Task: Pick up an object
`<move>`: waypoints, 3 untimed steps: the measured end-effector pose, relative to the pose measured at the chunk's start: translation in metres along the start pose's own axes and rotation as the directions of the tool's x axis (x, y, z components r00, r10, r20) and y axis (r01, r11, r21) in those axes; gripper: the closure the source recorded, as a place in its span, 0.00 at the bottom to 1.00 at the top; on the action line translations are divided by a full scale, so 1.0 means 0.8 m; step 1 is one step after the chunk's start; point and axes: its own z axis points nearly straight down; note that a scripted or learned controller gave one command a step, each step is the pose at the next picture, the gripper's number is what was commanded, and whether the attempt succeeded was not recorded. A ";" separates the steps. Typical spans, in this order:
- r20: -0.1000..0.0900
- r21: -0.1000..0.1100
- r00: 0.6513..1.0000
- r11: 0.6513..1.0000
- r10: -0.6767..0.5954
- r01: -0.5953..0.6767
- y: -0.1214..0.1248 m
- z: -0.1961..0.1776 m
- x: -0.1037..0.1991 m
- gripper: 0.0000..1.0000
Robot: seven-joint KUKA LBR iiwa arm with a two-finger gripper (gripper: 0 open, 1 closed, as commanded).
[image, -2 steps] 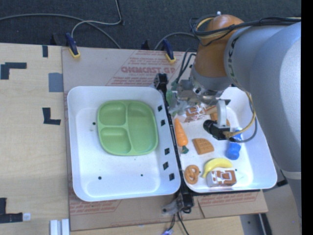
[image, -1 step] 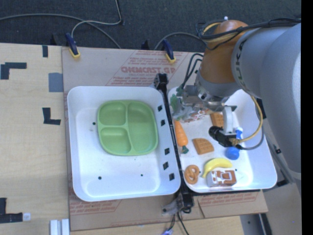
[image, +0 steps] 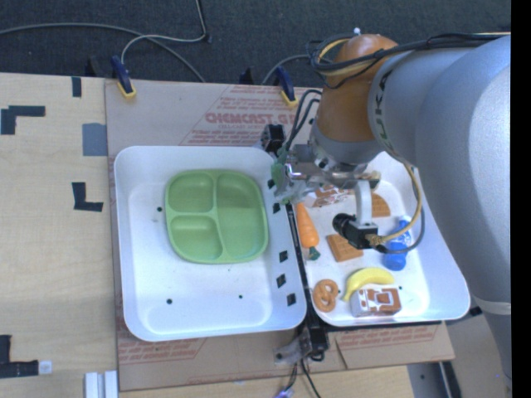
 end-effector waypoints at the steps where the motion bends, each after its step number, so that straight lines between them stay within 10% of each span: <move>1: 0.001 -0.001 1.000 1.000 0.001 -0.001 0.003 -0.017 -0.047 1.00; 3: 0.000 -0.001 1.000 1.000 0.000 0.000 -0.026 -0.054 0.008 1.00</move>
